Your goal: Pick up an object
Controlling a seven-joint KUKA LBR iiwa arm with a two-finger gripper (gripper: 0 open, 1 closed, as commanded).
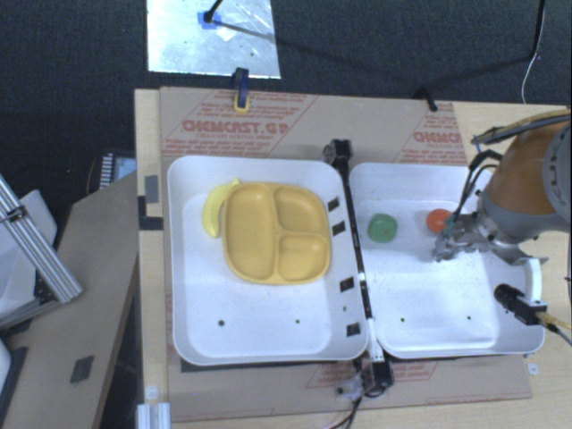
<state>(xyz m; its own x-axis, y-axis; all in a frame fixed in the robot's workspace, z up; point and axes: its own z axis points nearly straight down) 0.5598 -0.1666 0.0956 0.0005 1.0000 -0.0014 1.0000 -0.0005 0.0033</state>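
Two bins side by side on the bench: the left bin [192,329] carries a yellow divided plate [273,232] with a banana [213,209] tucked against its far-left edge; the right bin [429,329] has a green ball [382,228] near its left wall and a small orange-red object [437,220] just right of that. The risk I'd flag first: the gripper [444,250] sits low, just in front of the orange-red piece and a little off it, so a close from here could nip the bin floor or nudge the piece away rather than trap it. Both candidates look round, and a round thing would likely roll out from a glancing touch. The green ball lies apart to the left, and a drift toward it would probably bump the orange-red one on the way. Pose: the arm [527,186] reaches in from the right, wrist bent downward over the right bin, tool pointing down and slightly left. Whether the gripper is spread or closed I cannot tell; the tip is small and blurred, and nothing can be seen held in it.
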